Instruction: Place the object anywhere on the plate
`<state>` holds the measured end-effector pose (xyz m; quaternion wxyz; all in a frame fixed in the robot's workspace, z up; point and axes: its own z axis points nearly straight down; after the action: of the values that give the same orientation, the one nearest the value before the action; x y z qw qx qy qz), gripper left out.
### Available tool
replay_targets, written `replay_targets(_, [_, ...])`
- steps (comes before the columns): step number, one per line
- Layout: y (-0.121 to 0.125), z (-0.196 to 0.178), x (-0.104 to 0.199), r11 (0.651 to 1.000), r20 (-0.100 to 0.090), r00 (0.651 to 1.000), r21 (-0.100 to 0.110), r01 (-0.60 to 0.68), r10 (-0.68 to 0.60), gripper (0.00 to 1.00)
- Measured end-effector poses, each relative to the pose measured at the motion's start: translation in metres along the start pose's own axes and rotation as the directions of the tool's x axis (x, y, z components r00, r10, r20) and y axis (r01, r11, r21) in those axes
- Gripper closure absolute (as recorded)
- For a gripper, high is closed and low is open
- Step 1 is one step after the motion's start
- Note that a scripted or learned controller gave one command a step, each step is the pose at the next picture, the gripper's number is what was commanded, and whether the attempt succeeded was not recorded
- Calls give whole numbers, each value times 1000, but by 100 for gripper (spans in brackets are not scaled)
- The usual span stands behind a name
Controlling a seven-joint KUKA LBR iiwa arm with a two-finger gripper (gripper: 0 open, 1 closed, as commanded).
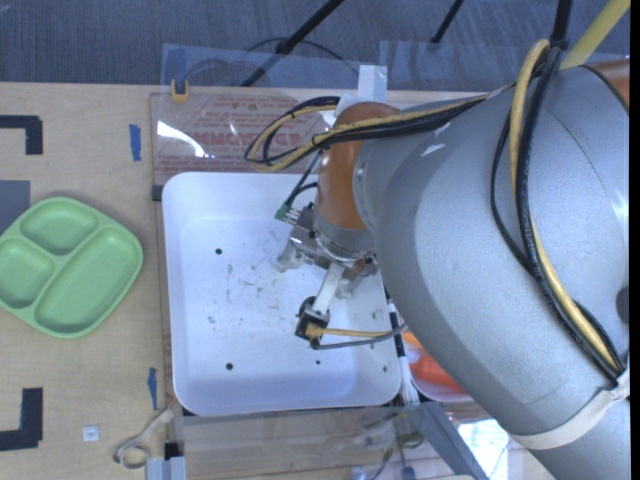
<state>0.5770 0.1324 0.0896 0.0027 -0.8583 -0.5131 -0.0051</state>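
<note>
A light green plate (68, 265) with three compartments lies on the wooden bench at the far left, with nothing on it. My gripper (318, 260) hangs low over the right half of the left white bin (200, 208), below the orange wrist band. The big grey arm covers most of the right side. A bit of an orange thing (438, 372) peeks out from under the arm at the lower right, about where the right bin lies; most of it is hidden. Nothing shows between the gripper and the bin floor.
The left bin floor bears small dark specks and scuffs. A clear plastic sheet (240, 118) lies behind the bin. Blue tape bits (135, 141) and black markings (22, 134) dot the bench. A pale loop (140, 446) lies near the front edge.
</note>
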Motion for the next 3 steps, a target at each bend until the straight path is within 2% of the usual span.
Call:
replay_targets(1, [0,-8,0,1000,4,1000,0,1,-1,100])
replay_targets(2, [-3,-52,4,979,13,979,5,205,-205,100])
replay_targets(3, [36,3,127,995,7,995,-2,100,-100,100])
